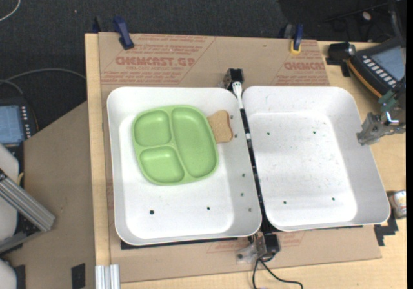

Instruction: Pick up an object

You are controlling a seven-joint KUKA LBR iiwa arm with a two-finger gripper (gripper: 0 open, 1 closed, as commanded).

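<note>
Two bins are set side by side on the bench (161, 55). In the left bin (129, 217), a divided tray (174, 146) is placed toward the rear, with a small flat piece (221, 126) touching its right edge, near the right bin (310, 210)

A green divided plate (174, 145) (three compartments) lies flat, a tan slice (221, 126) touching its right edge.
</note>
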